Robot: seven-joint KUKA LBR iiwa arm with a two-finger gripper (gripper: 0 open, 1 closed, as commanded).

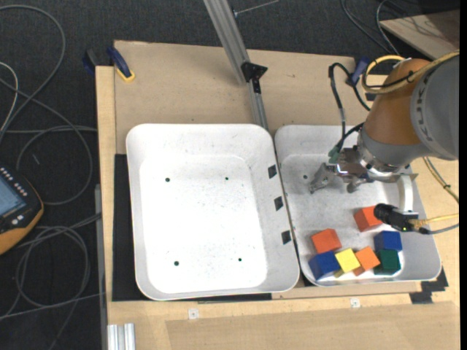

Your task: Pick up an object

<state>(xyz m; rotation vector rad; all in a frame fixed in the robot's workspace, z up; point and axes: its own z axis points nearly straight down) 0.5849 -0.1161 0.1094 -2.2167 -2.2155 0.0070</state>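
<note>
Orange solid cube (325,240): likely light, rigid, not slippery; I'd clamp two flat opposite faces. My pincer (334,181) is spread, empty.

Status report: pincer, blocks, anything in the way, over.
Pincer open, holding nothing, low over right bin. Blocks bunched at bin's near end, none touched. Nothing between pincer and blocks.
</note>
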